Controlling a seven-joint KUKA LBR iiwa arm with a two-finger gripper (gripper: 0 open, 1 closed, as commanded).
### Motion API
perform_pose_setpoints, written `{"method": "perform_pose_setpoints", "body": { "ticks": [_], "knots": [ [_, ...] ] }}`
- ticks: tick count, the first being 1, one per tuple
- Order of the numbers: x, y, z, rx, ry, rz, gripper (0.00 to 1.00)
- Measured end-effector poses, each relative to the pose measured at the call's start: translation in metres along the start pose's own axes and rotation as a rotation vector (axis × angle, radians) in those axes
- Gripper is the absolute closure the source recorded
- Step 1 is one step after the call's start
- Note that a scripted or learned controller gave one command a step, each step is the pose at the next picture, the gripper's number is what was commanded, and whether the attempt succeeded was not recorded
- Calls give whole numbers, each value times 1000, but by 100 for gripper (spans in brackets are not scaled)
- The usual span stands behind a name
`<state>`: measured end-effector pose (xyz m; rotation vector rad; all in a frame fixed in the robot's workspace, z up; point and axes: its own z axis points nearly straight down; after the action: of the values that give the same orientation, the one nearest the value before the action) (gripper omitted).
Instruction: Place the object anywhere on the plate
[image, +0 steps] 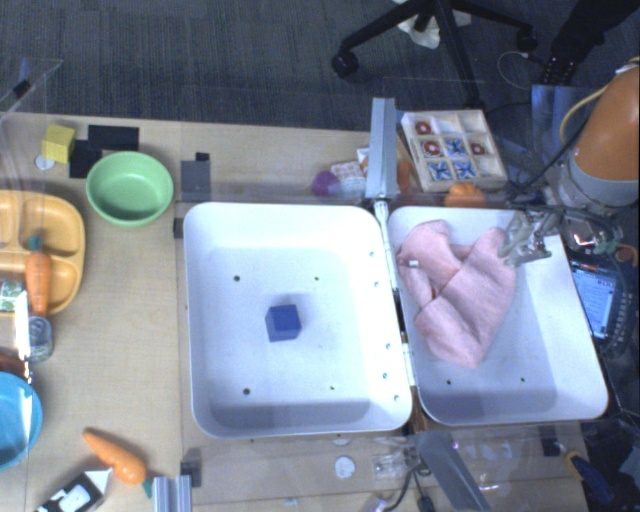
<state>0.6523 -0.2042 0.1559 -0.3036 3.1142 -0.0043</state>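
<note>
1. Pink cloth (455, 290) lies crumpled in the right bin (560, 390), filling its upper-left part, with its top right corner raised toward the tool.
2. Tool (522, 240) sits at the cloth's upper right corner, in the upper part of the right bin; metal fingers (515, 236) touch or overlap the fabric edge. Whether they are apart, together or pinching the cloth: cannot tell.
3. Arm (605, 130) enters from the right, orange band above the wrist, cables around it.
4. Left bin (210, 300) holds 1 blue cube (284, 321) near its middle, well apart from the cloth.
5. Behind the bins: a tic-tac-toe board (452, 148) and a small purple item (325, 183) on the counter (120, 330).
6. Left side of the counter: green bowl (129, 187), yellow divided tray (60, 225) with a carrot (38, 282) on it, blue plate (15, 425) at the left edge, a second carrot (117, 455) near the front edge.
7. Yellow block (58, 142) and black block (110, 140) sit at the far left corner.
</note>
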Motion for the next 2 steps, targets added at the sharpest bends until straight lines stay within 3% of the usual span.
{"method": "perform_pose_setpoints", "body": {
  "ticks": [1, 2],
  "knots": [
    [0, 1, 7, 0, -1, -185, 100],
    [15, 5, 26, 1, -4, -164, 100]
  ]
}}
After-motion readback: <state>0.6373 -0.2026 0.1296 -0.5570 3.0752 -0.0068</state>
